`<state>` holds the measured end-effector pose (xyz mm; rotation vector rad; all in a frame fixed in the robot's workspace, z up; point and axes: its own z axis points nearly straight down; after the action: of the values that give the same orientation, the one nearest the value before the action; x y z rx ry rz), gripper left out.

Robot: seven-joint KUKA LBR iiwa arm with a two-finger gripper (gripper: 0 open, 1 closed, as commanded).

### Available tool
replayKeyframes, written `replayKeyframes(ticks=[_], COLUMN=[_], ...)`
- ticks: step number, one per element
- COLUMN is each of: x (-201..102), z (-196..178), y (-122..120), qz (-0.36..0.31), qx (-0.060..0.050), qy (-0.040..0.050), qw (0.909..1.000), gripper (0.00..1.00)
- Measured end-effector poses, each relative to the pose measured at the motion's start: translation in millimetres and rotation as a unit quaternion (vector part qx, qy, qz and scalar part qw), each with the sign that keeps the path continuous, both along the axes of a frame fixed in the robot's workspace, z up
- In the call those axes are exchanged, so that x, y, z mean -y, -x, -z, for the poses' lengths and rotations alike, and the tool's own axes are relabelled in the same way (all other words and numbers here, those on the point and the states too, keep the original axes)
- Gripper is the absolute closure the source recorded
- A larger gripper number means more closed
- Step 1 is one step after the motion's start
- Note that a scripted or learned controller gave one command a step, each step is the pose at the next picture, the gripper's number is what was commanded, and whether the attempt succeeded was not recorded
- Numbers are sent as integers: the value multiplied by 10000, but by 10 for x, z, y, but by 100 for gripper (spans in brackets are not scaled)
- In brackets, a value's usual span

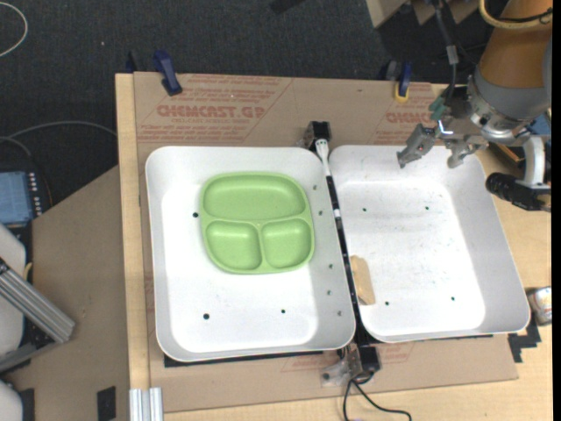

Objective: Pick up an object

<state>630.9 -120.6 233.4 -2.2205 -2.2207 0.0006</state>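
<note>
A light green divided plate (257, 221) with three compartments lies in the upper half of the left bin (175, 305). A small tan flat piece (362, 280) lies at the left edge of the right bin (438, 314), beside the divider. My gripper (435, 151) hangs above the far edge of the right bin, well away from both things. Its two fingers are spread apart, with nothing between them.
The two bins sit on a cardboard sheet (219, 103) held by blue clamps (166, 71) at the back. A black clip (319, 133) sits at the top of the seam between the bins. Cables and grey hardware lie off the bench to the left.
</note>
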Motion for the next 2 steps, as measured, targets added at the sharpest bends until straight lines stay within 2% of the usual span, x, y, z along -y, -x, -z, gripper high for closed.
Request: replayKeyframes(ticks=[1,2], x=[-303,-278], z=[-1128,-3101], y=[328,600], qz=[-18,-7], qx=[74,116], qy=[7,22], qw=[10000,9999], gripper=[0,0])
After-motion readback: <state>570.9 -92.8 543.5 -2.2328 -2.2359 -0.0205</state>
